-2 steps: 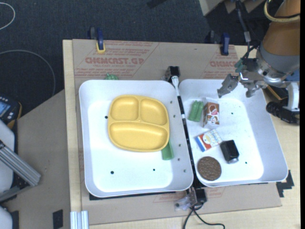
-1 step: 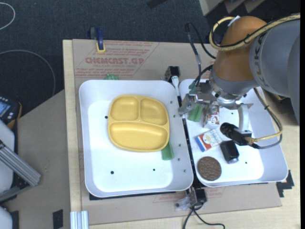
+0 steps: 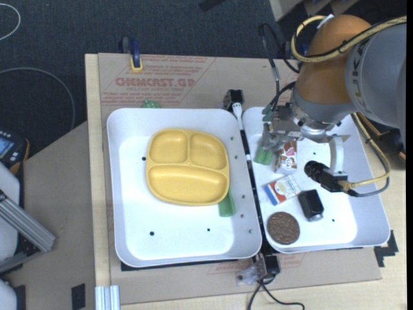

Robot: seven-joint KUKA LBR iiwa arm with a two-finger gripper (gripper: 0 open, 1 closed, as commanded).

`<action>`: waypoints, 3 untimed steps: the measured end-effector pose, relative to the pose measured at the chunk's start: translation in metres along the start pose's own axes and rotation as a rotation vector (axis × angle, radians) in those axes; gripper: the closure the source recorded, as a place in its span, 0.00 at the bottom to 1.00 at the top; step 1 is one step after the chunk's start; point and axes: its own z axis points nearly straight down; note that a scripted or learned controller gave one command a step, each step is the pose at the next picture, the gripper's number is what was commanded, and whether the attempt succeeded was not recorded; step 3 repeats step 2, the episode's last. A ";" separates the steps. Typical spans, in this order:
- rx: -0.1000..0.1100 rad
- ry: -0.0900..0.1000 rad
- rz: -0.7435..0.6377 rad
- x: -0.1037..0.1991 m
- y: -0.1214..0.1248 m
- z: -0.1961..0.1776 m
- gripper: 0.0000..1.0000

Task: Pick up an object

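We see our hand [image 3: 279,136], grip state unclear, directly over a flat green rectangular block [image 3: 264,154] beside a glossy red-and-white packet [image 3: 288,157].

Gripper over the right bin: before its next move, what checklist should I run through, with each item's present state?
1. Gripper above the right bin: ok.
2. Target under it identifiable, green object or red-and-white packet: cannot tell.
3. Object seen between its fingers: cannot tell.
4. Neighbours apart from the target, black block, brown disc: ok.
5. Yellow divided plate lies in the left bin, out of the way: ok.
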 end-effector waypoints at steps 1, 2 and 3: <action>0.006 0.004 -0.007 0.064 -0.085 -0.053 1.00; -0.016 0.003 -0.005 0.076 -0.103 -0.219 1.00; -0.016 0.003 -0.005 0.076 -0.103 -0.219 1.00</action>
